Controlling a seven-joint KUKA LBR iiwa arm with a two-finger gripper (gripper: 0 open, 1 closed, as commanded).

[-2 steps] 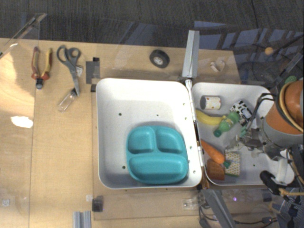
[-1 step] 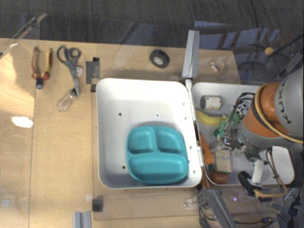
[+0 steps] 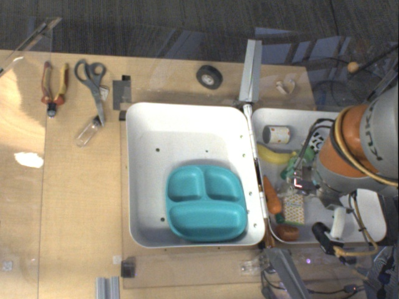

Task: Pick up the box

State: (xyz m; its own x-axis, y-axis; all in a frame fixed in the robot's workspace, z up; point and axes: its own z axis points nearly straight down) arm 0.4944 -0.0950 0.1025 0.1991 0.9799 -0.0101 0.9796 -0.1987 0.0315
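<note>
- The wooden bench (image 3: 75,217) bore two white bins (image 3: 143,167).
- Scissors (image 3: 93,86), pliers (image 3: 53,86) and a tape roll (image 3: 209,76) lay on it.

the grey arm (image 3: 368,148) enters from the right and bends down toward the near right of the scene. its orange band (image 3: 349,143) sits above the wrist, with dark cables looping round it. the gripper (image 3: 299,182) hangs low at the arm's left end, seen from above; its tip is hidden under the wrist body.
</note>
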